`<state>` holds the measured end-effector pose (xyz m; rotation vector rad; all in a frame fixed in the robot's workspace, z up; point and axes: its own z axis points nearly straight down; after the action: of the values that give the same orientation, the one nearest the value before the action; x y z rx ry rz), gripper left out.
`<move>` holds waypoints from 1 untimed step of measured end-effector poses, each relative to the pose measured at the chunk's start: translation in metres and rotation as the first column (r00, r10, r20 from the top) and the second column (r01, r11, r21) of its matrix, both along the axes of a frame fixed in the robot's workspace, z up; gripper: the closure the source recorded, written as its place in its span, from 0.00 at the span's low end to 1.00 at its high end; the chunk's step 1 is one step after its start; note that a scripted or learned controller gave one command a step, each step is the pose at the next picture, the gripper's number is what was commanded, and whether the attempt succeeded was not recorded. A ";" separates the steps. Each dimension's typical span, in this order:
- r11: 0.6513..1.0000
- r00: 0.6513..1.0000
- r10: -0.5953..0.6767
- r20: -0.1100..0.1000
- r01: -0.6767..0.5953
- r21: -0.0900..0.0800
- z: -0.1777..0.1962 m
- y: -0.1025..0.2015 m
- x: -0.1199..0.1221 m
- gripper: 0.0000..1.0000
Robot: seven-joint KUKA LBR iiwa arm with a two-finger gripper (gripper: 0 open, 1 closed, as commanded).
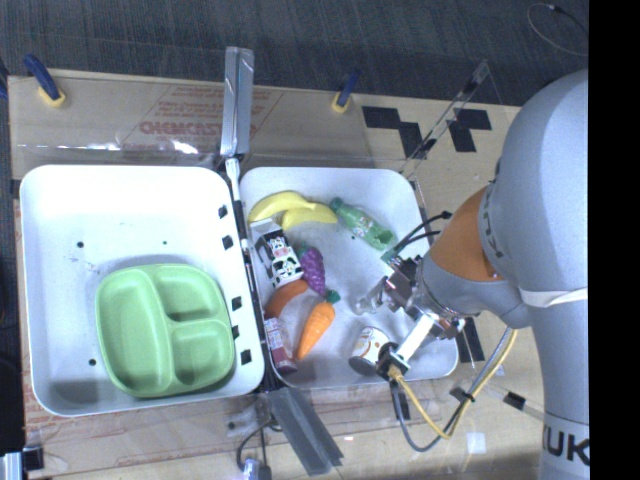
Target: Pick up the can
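The jaws sit low in the right bin, in front of the arm that reaches in from the right; the view is too cluttered there to show how far apart they stand, so I cannot tell whether they are open or closed, and nothing can be seen held between them; the can lies just below them, near the bin's front wall, small and pale, apart from the other things; the likeliest failure, as I judge it, is a close that misses or only clips the can's rim, since the jaws look offset toward the bin's middle and not centred over it; a round can touched off-centre may roll or skid against the wall; that wall also leaves little room for a descent on the near side; further out, the carrot lies near enough to be nudged or caught instead; the grapes, green bottle and banana are well apart and pose little risk; the green plate in the left bin is out of play.
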<state>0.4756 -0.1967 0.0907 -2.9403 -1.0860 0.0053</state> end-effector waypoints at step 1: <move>1.000 1.000 0.008 -0.004 -0.008 0.004 0.009 0.001 0.000 1.00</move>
<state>0.4754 -0.1953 0.0996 -2.9310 -1.0957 0.0093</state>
